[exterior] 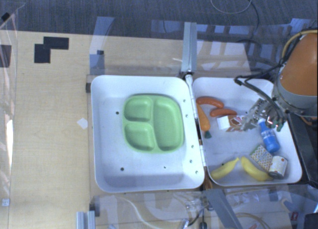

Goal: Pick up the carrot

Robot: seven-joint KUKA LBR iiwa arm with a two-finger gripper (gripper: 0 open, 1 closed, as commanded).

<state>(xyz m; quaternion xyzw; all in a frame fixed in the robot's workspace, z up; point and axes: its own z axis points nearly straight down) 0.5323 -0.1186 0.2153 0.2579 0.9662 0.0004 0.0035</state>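
- The slim orange carrot (202, 118) with its dark green tip is lying along the right white plastic bin's (293, 173) nine o'clock wall.
- The metal two-finger gripper (247, 122) is hovering at the carrot's three o'clock, nothing visibly held; I can't tell its spread.
- I'd say it's approaching; next it needs to travel toward nine o'clock and descend.

bins (104, 173): smooth white plastic | divided plate (151, 122): matt green plastic | bench (44, 138): pale wood
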